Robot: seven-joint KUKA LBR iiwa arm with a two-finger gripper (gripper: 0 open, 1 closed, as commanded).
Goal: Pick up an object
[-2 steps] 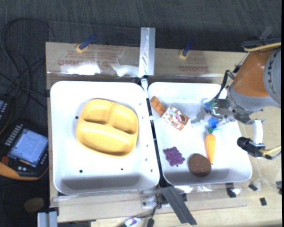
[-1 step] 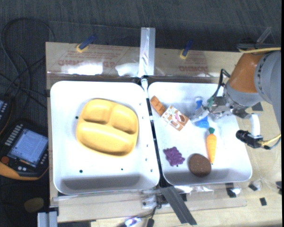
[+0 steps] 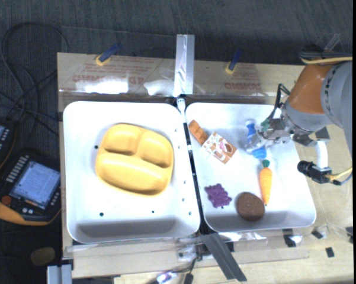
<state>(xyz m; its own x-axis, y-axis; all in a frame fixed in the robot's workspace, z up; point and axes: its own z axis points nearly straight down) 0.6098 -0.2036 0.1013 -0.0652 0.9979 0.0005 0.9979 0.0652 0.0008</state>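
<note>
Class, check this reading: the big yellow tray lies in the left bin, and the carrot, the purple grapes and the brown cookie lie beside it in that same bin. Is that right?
Not quite. The yellow tray does lie in the left bin, but the carrot, grapes and cookie lie in the right bin, as the camera view shows.
</note>
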